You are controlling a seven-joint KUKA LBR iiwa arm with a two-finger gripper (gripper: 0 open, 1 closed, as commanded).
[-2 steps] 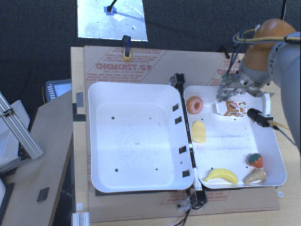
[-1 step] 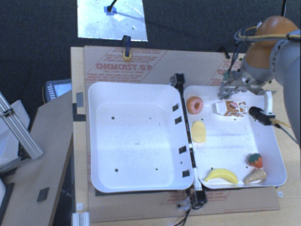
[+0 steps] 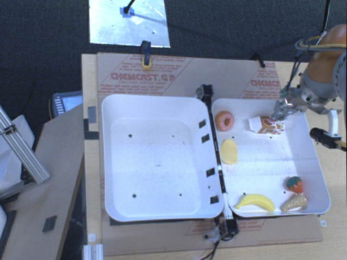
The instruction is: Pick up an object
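Observation:
The right bin (image 3: 268, 164) holds several objects. A pink-frosted donut (image 3: 224, 121) lies near its back left corner. Beside it is a white and orange carton (image 3: 264, 125), lying flat. A pale yellow piece (image 3: 229, 151) sits by the left wall. A banana (image 3: 255, 201), a strawberry (image 3: 294, 184) and a tan cone-shaped piece (image 3: 293, 202) lie along the front. My gripper (image 3: 282, 110) hangs low at the back of this bin, right over the carton's right end. Whether it touches the carton I cannot tell.
The left bin (image 3: 157, 161) sits next to the right one, with a black divider rail (image 3: 213, 150) between them. Both rest on a cardboard sheet (image 3: 162, 75). A shiny metal plate (image 3: 129, 14) lies behind the bench.

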